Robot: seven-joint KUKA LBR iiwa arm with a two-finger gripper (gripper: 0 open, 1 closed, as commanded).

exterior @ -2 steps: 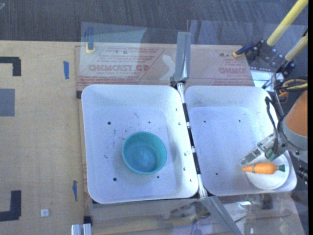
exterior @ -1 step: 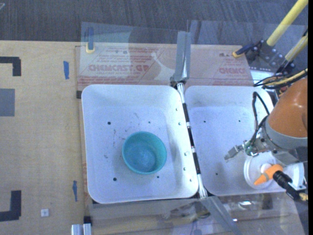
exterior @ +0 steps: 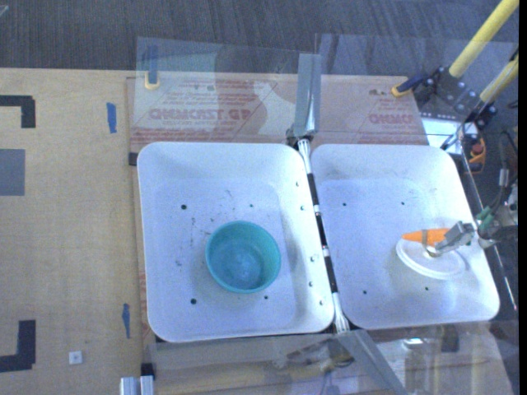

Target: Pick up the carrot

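Two white bins; left bin point(exterior: 165, 303) holds a teal bowl point(exterior: 243, 257). Right bin point(exterior: 370, 303): white ring point(exterior: 412, 266), carrot point(exterior: 426, 238) across its top edge, long axis roughly left-right. Gripper point(exterior: 458, 237) at carrot's right end, touching or just beside. Jaw state: cannot tell. Bin floor flat, room around.

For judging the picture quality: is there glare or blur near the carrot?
Camera view: even, soft light; the carrot and pincer look slightly blurred; a transparent panel behind the bins reflects faint glare; the teal bowl is fairly sharp, with little shadow.
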